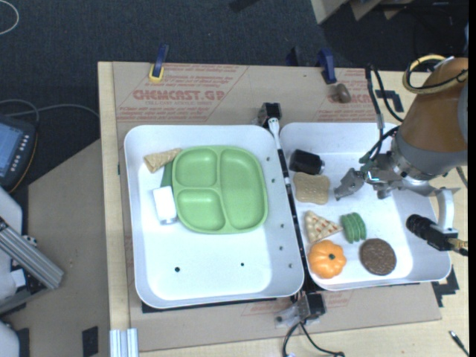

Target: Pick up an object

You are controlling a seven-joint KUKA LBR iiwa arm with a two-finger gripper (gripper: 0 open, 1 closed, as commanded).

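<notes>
My gripper hovers over the middle of the right bin, open, with nothing between its fingers. Just left of it lies a slice of bread, and a black block sits behind that. Toward the front lie a pizza slice, a green ridged pickle, an orange pumpkin and a round brown cookie. The pickle is a little in front of the fingertips.
The left bin holds a green divided plate, a tan triangular chip at its back left and a white block beside the plate. Clamps grip the cardboard's far edge.
</notes>
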